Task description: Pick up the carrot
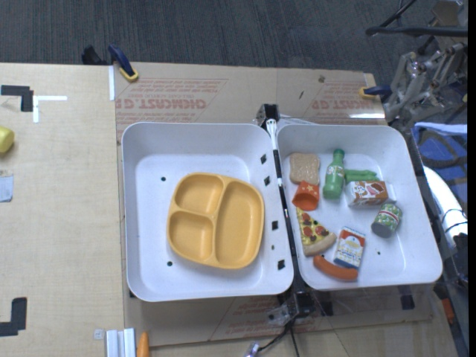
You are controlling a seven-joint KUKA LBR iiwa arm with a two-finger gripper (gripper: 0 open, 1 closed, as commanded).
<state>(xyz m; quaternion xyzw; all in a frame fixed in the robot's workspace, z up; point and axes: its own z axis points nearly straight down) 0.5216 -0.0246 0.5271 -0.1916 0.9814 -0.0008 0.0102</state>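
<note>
1. Gripper (425, 76): we read the metal assy at upper right, past the far right corner of the right bin (413, 171), as the end effector. It sits outside both bins, well apart from the carrot. Open or closed: can't tell, too cluttered and blurry there.
2. Carrot (306, 195): we take the short orange tapered piece as it. It lies in the right bin near the left wall, just below the bread slice (303, 166) and just above the pizza slice (313, 231). Nothing is holding it.
3. Green bottle (334, 175) lies just right of the carrot, close or touching; can't tell which.
4. Rest of the right bin: red/white packet (367, 193), small can (387, 219), carton (349, 247), and an orange-red sausage-like piece (335, 268) partly under the carton, near the front wall.
5. Left bin (141, 222): holds a yellow divided plate (216, 220), 3 compartments, roughly centred.
6. Bench: blue clamp (123, 62) at the far left of the cardboard sheet.
</note>
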